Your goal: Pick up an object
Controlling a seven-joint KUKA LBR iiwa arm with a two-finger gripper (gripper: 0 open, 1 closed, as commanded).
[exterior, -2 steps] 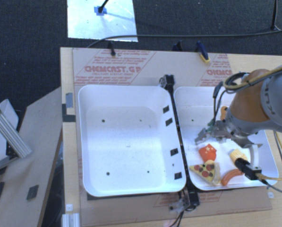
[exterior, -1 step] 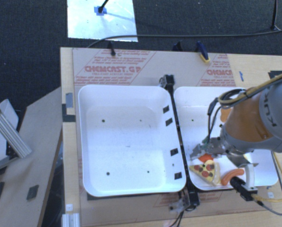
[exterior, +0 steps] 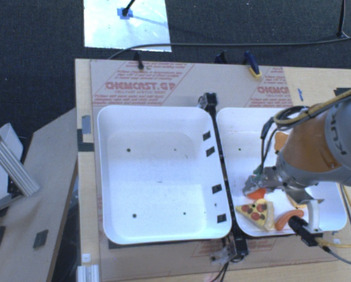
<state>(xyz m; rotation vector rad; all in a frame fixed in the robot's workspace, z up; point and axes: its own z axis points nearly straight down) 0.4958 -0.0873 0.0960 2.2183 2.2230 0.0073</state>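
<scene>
Your arm [exterior: 316,151] hangs low over the right bin [exterior: 240,128] – tool [exterior: 258,185] grip unclear, cannot tell – beside the pizza slice [exterior: 256,210] and sausage [exterior: 288,218] at its near edge.

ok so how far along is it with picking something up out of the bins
Done: the arm has reached over the right bin, and its gripper is low among the toys there. In hand: nothing that can be confirmed; the pizza slice and the orange-red piece lie on the bin floor, and the fingers are hidden. Left: a visible grasp and the lift itself.
</scene>
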